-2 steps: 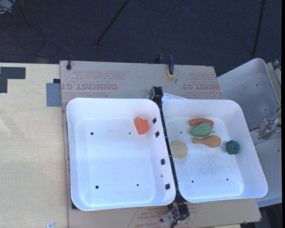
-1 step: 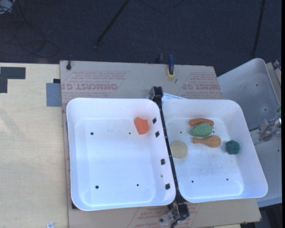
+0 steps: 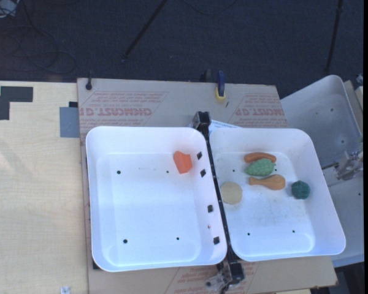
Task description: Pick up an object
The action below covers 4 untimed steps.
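4 small items clustered in right bin, 1 orange piece in left bin

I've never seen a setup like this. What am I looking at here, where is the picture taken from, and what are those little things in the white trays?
This is one photo from a camera fixed above a workbench, looking down at a slant. On the bench sit two shallow white bins side by side, the left bin and the right bin, resting on a cardboard sheet. A robot arm normally reaches in from the right to pick things up.

The left bin holds a small orange block near its upper right corner. The right bin holds several small items: an orange sausage-shaped piece, a light green lumpy object just below and touching it, a tan drumstick-shaped piece, a pale round disc and a dark green ball. All of them lie in the bins.
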Each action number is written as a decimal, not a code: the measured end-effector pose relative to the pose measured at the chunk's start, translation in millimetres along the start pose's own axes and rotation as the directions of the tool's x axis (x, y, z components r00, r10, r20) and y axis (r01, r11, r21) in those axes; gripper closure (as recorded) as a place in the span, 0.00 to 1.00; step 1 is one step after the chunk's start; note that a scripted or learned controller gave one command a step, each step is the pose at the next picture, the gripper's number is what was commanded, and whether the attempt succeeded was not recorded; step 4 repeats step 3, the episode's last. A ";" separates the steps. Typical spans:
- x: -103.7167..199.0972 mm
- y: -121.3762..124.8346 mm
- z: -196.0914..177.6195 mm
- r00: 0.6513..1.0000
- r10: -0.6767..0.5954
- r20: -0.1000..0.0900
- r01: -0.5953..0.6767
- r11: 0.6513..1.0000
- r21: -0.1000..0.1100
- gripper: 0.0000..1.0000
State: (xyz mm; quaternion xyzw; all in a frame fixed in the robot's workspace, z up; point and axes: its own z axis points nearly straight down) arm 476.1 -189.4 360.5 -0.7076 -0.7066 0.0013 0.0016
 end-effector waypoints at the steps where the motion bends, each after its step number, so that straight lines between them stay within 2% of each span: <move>1: -0.7 0.1 -9.3 1.000 -0.001 0.000 0.001 1.000 0.001 1.00; 4: -2.0 0.5 -27.6 1.000 -0.008 -0.001 0.008 1.000 0.004 1.00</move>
